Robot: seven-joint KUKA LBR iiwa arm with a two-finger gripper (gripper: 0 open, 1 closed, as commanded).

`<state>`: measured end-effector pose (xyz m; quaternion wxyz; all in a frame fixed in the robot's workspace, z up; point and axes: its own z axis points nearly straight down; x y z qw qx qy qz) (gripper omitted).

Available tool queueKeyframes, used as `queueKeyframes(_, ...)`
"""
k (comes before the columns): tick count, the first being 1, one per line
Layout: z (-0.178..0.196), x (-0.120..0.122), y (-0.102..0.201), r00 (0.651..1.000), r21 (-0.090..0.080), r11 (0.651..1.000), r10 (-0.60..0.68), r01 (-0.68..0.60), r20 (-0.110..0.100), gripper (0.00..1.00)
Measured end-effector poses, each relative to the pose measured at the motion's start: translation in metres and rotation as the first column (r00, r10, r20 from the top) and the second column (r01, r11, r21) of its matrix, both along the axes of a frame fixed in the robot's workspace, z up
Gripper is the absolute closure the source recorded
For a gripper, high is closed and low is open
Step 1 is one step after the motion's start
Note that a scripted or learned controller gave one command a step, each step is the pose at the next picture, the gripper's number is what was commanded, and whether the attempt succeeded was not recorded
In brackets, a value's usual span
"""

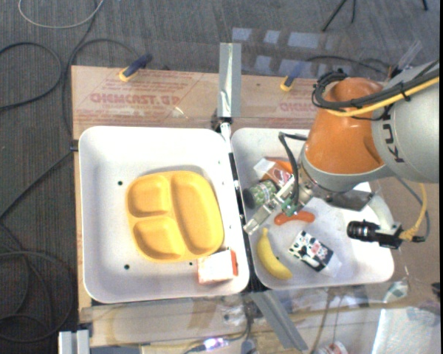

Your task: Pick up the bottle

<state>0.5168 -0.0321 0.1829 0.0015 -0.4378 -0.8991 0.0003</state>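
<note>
The arm's pincer (275,206) hung low over the right bin (380,271), near its left wall, w/ the bottle (263,193) just beside the fingertips; whether it was spread or pinching couldn't be made out. A banana (272,257) lay toward the bin's front-left corner, a black-and-white packet (311,250) close by, an orange item (294,216) btwn them and the pincer. In the left bin (103,153), a yellow divided tray (176,214) sat mid-bin; a small box (216,267) rested at the front-right corner.
</note>
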Motion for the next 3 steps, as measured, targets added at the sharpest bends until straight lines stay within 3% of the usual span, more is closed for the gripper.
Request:
queueKeyframes(1, 0.0, -0.017, 0.114, 0.972, -0.002, 0.972, -0.234, 0.234, -0.001, 0.0)
queueKeyframes(2, -0.092, -0.031, 0.174, 0.847, 0.007, 0.847, -0.532, 0.532, 0.008, 0.0)
queueKeyframes(3, -0.078, -0.026, 0.171, 0.844, 0.015, 0.844, -0.536, 0.536, 0.02, 1.0)
